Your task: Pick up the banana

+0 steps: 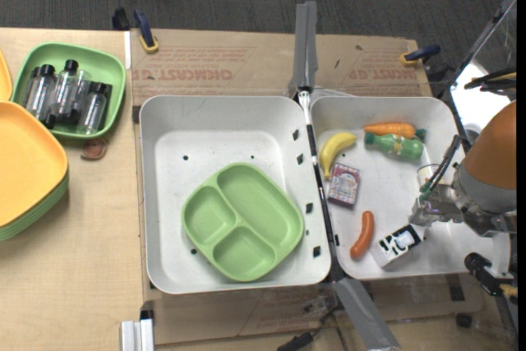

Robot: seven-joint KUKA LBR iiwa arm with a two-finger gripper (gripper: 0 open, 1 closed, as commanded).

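Red lettering printed on the cardboard sheet [246, 62], upper centre of the frame, appears upside down and mirrored; it reads roughly "CHEMCYZL". A fainter red imprint lies toward upper right on the same sheet, illegible.

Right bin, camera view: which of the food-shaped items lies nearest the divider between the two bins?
The banana, its yellow curve almost at the divider. The sausage sits lower and further in, and the carrot and green bottle lie toward the far wall.
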